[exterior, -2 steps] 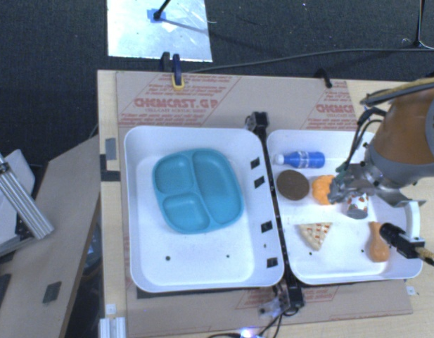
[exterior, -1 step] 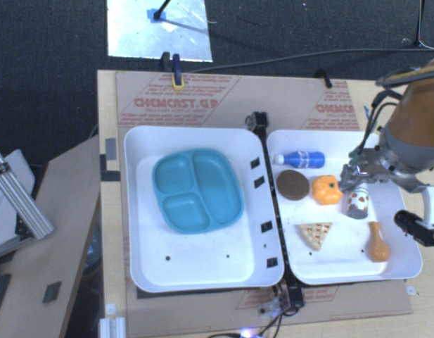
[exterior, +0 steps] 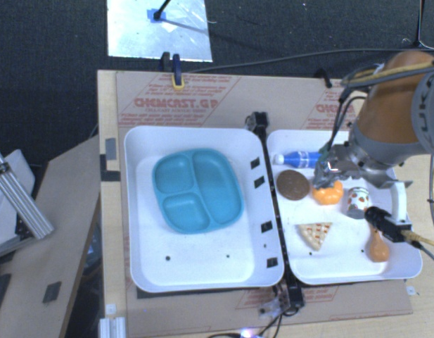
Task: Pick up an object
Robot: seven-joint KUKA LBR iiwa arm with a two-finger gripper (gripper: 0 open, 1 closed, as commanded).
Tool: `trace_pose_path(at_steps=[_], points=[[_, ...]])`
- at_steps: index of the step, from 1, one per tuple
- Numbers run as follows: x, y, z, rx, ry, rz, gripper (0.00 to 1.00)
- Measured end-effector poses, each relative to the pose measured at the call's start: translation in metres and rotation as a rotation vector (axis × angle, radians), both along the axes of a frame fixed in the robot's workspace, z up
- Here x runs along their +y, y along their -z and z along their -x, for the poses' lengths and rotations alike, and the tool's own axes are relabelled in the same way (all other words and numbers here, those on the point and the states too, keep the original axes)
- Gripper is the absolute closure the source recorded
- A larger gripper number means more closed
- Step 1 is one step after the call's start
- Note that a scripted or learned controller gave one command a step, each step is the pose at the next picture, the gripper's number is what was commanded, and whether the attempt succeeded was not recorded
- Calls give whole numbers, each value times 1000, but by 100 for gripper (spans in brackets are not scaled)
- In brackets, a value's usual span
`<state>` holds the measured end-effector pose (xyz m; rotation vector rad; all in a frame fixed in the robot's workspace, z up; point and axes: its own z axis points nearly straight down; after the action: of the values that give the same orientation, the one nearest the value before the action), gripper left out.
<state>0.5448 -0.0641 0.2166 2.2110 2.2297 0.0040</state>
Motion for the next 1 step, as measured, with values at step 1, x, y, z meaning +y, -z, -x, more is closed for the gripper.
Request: trace_pose_path(at_steps=[1], points=[[56, 5, -6, 1, -2, -1, 100]])
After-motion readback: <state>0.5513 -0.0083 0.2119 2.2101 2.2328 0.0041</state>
